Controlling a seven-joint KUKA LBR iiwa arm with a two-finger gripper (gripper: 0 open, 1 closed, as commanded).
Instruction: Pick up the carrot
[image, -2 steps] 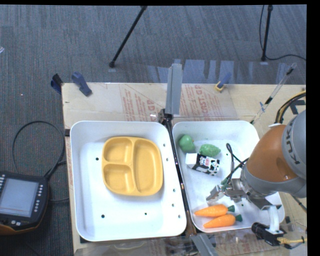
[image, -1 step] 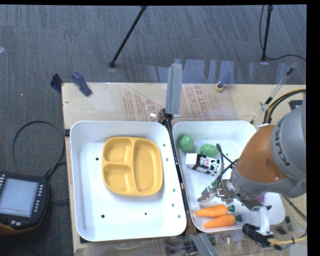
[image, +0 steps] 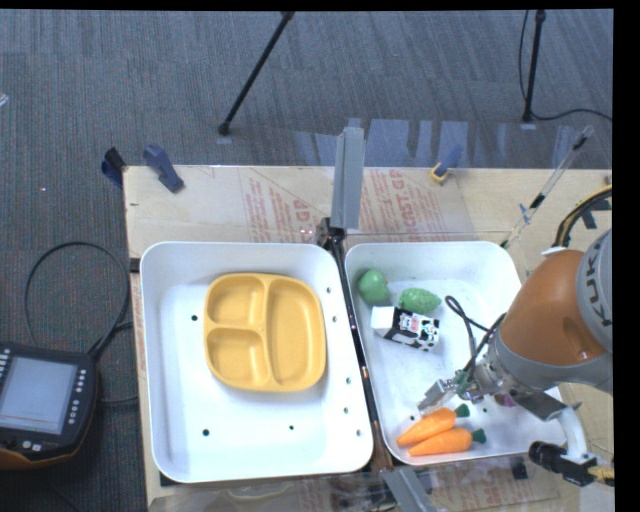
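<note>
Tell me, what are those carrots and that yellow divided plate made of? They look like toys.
The two carrots look like moulded plastic play food: even orange, smooth skin, stubby green tops; painted wood is possible. The yellow plate seems plastic too: one uniform matte colour with soft rounded dividers between its three compartments. The white bin under it looks like smooth plastic or coated metal.

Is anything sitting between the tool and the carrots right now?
Nothing visible does. The tool sits just above the upper carrot in the right bin; the second carrot lies beside it, nearer the front rim.
</note>
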